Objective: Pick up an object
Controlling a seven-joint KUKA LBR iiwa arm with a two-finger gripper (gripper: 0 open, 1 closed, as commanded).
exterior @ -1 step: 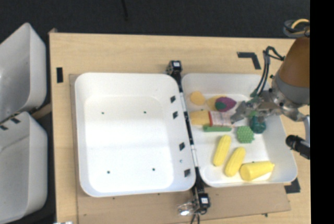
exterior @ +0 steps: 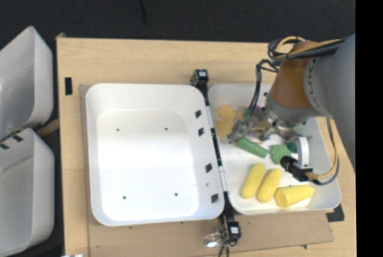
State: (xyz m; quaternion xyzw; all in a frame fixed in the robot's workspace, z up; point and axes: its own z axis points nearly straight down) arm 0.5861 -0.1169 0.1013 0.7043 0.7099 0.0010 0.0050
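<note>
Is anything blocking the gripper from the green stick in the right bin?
Nothing visible does. The gripper sits low in the right bin, just above the green stick. The yellow corn pieces lie nearer the camera, off that path.

Two bins side by side on the bench (exterior: pixel 143 61) (left bin (exterior: pixel 143 154); right bin (exterior: pixel 323 190)); three corn cobs (exterior: pixel 269 184) at the right bin's front

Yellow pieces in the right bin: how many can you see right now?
3 bright yellow pieces lie together at the right bin's near edge: one leftmost, one beside it, one at the right. A paler yellowish piece lies by the divider. The arm may hide more.
</note>
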